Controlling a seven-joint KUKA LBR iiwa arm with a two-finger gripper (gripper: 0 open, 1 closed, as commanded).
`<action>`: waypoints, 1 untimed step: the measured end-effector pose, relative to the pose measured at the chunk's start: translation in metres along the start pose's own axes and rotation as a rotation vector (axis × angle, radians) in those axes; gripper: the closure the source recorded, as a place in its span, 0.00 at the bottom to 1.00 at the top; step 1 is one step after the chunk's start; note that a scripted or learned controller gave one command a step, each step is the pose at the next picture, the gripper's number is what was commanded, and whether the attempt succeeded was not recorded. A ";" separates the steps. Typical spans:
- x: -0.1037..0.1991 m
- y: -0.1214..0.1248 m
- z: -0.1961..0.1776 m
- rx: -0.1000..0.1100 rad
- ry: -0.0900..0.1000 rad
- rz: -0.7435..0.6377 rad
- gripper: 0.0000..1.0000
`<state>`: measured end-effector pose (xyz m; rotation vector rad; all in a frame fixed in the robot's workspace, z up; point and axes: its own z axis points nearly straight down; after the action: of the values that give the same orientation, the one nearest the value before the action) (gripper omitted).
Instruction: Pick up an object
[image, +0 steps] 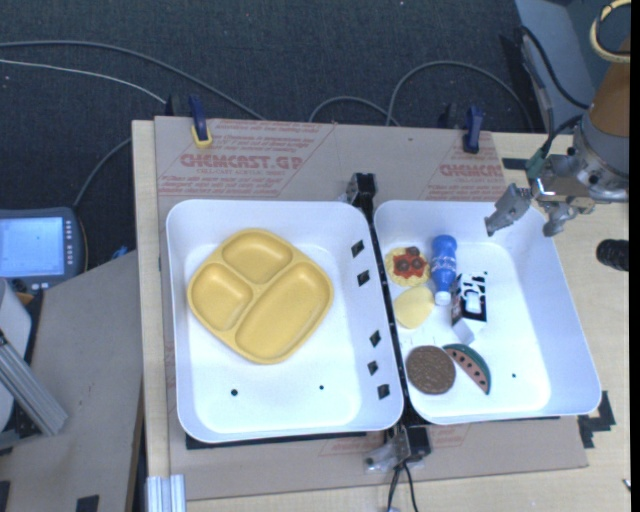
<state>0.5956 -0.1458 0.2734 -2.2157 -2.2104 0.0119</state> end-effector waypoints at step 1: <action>0.000 0.002 -0.007 -0.013 -0.002 -0.003 0.00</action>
<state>0.5976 -0.1454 0.2807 -2.2202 -2.2212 0.0001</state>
